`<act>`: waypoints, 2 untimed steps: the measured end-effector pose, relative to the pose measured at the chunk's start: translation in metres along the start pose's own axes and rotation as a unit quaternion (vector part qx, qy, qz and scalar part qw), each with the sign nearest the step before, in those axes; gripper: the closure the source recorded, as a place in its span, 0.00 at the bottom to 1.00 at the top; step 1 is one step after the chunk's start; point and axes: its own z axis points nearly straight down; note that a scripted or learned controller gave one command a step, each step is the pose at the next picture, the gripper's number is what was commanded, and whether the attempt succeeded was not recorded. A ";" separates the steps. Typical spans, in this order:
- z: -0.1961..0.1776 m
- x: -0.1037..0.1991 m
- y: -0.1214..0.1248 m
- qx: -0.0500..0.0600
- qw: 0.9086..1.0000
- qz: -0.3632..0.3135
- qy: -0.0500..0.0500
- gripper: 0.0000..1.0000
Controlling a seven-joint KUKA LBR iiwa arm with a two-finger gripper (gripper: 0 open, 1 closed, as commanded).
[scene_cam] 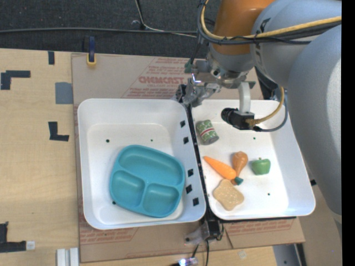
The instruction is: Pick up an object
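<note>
Camera view: jaws (195, 91) above can (207, 131).

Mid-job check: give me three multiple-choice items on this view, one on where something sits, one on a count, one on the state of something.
1. Where does the blue tray lie?
A. In the left bin
B. In the right bin
C. On the cardboard outside both bins

2. How many things lie in the right bin?
A. Three
B. Five
C. Seven

3. How does the tray lie?
A. Upside down
B. On edge against the bin wall
C. Flat, with its compartments facing up

Answers:
1. A, since the tray lies on the left bin's floor.
2. B, since there are a can, a carrot, a drumstick, an apple and a bread slice.
3. C, since its three hollows show from above.
</note>
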 end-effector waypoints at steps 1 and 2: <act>0.010 0.051 0.012 0.000 1.000 0.000 0.000 1.00; 0.009 0.048 0.012 0.000 1.000 0.002 -0.001 0.00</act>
